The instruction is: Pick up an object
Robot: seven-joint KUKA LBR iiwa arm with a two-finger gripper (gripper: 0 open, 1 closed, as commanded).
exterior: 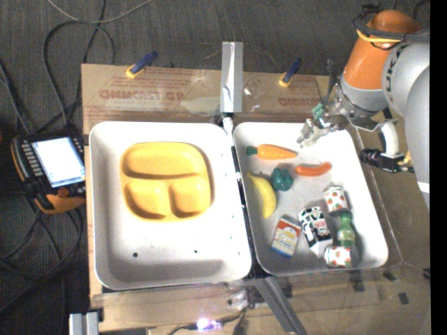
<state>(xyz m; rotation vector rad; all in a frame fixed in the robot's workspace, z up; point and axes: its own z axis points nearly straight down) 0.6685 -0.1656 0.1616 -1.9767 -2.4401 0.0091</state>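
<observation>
My gripper (312,130) hangs over the far edge of the right bin (370,187), its pale fingers (307,135) slightly parted with nothing between them. Just left of it lies an orange carrot (276,151). Below that rest a red-orange sausage (313,168), a dark green toy (282,179) and a yellow banana (265,195). Nearer the front sit a small carton (285,236), a black-and-white carton (316,223), two strawberry-print cans (336,199) (337,256) and a green piece (345,232).
The left bin (105,257) holds a yellow divided plate (167,180). A metal post (231,75) stands behind the seam between the bins. A handheld pendant (50,165) lies off the bench at left. Cables run across the floor.
</observation>
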